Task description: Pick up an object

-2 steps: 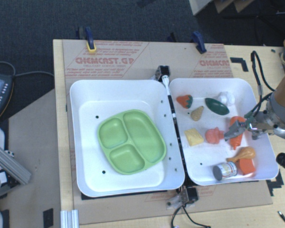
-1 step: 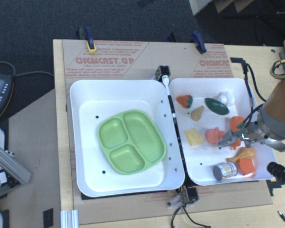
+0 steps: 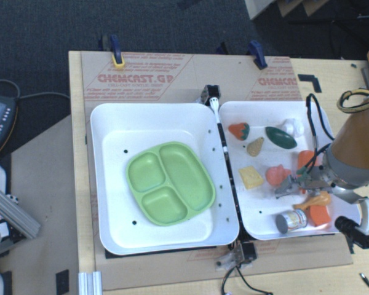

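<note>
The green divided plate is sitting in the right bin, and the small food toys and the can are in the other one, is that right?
Not quite. In the camera view the green divided plate lies in the left bin, not the right. The small food toys and the can are in the right bin, where the claw is.

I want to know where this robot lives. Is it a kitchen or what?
Probably a robot lab, not a kitchen. The two white bins sit on a board held by blue clamps, the green plate and toy food look like plastic, and loose cables trail about.
</note>
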You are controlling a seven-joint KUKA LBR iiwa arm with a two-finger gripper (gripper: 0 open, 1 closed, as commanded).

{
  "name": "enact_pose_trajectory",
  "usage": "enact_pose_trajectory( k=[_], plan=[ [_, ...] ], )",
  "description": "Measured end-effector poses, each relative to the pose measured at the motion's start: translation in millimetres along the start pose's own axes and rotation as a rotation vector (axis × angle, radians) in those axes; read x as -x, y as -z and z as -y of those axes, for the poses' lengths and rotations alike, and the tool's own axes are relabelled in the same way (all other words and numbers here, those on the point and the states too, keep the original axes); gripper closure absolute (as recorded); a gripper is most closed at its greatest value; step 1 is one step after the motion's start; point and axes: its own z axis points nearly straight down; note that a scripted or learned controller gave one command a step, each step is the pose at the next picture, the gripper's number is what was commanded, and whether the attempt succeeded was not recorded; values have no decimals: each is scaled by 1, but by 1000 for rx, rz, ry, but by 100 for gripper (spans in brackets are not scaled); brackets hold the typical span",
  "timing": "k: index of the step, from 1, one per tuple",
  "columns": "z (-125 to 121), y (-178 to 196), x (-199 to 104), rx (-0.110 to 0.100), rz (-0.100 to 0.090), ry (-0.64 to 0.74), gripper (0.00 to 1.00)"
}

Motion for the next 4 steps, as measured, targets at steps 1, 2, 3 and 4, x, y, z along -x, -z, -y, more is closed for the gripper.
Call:
enact_pose_trajectory(
  k=[1, 2, 3, 4],
  plan=[
    [0, -29, -1, 2, 0, 1, 0],
    [0, -17, 0, 6, 3, -1, 100],
    [-10, 35, 6, 13, 6, 1, 100],
    [-20, 84, 1, 14, 6, 3, 100]
  ],
)
